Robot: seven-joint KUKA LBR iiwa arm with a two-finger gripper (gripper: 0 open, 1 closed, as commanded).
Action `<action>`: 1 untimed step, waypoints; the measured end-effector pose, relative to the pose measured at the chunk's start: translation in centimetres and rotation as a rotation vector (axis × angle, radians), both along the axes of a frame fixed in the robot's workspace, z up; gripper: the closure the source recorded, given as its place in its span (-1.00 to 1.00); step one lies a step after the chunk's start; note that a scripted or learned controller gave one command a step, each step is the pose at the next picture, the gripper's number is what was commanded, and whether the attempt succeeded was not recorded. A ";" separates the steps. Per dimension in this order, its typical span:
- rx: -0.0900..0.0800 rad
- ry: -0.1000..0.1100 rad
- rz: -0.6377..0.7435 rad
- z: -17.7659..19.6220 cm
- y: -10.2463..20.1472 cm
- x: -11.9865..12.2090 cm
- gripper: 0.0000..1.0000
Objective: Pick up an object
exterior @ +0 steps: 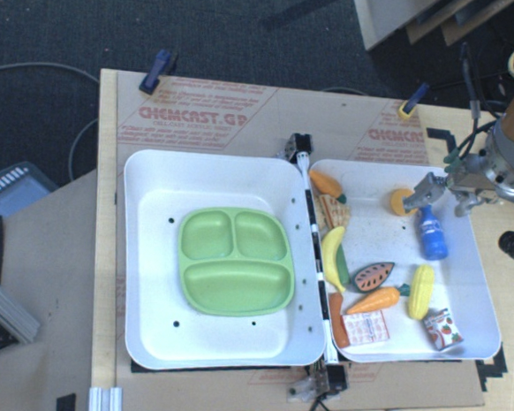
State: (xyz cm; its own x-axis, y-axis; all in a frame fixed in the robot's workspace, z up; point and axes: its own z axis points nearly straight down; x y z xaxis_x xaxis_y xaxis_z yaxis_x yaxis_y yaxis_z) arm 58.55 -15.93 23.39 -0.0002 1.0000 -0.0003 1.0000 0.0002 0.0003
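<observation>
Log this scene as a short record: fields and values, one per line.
left bin: holds a green plate with three compartments
right bin: holds toy food
along its left wall: banana, with a carrot near it
centre: blue bottle, corn
top: orange piece
claw: over the right bin's top right, just above the bottle
arm: reaches in from the right
held: nothing seen between the fingers

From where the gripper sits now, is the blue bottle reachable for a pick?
Probably yes. The gripper hangs just above the blue bottle in the right bin, and nothing lies over the bottle.
</observation>
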 end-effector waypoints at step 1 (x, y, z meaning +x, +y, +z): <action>-0.001 0.000 0.000 -6.4 -3.7 6.2 -1.00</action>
